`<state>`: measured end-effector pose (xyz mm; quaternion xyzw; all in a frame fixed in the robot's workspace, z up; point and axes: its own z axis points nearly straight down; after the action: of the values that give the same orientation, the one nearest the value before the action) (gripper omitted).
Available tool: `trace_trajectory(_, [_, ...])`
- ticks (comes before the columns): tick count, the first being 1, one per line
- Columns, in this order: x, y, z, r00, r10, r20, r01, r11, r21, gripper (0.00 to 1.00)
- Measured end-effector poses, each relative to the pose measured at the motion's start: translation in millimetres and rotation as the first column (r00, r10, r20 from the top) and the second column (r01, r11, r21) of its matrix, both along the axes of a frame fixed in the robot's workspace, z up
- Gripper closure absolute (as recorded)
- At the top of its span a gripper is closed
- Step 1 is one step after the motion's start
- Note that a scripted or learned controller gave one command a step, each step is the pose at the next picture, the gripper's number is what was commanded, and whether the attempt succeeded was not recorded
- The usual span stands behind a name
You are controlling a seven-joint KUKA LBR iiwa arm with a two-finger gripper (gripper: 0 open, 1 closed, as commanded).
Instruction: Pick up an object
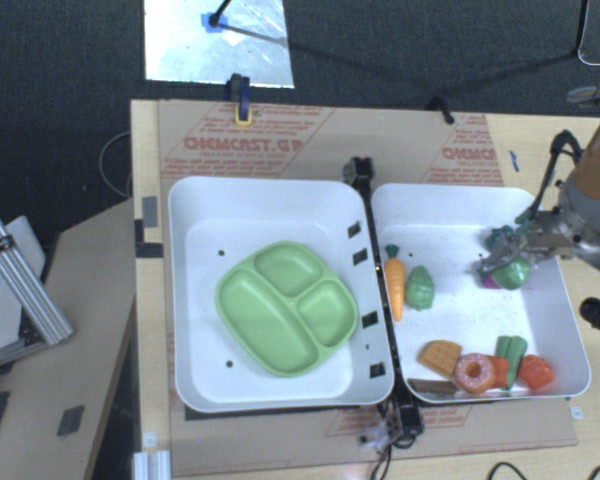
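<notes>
Reaching in over the right bin (560, 298), the arm has its gripper (500, 258) low beside a green and purple toy (510, 274) by the far right wall; whether it is open or closed I cannot tell. Looks like the grasp stage, and next would be a clean lift. Bench (310, 143) under both bins, dark floor around. Left bin (195, 268) holds a green plate (285, 308); carrot (394, 286), donut (474, 372) wait nearby.

The divided plate (286, 308) lies in the left bin (195, 208). In the right bin (435, 213), a carrot (394, 288) lies along the left wall, and a donut (474, 372) sits near the front edge.
</notes>
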<state>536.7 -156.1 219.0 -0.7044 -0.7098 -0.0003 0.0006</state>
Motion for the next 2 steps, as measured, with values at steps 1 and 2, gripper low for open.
trace_trajectory(1, [-9, 61, 6, 1.0, 0.001, 0.001, -0.001, 1.0, 0.0, 1.0])
trace_trajectory(2, [-10, 122, 3, 1.0, 0.002, 0.001, -0.002, 1.0, 0.0, 1.0])
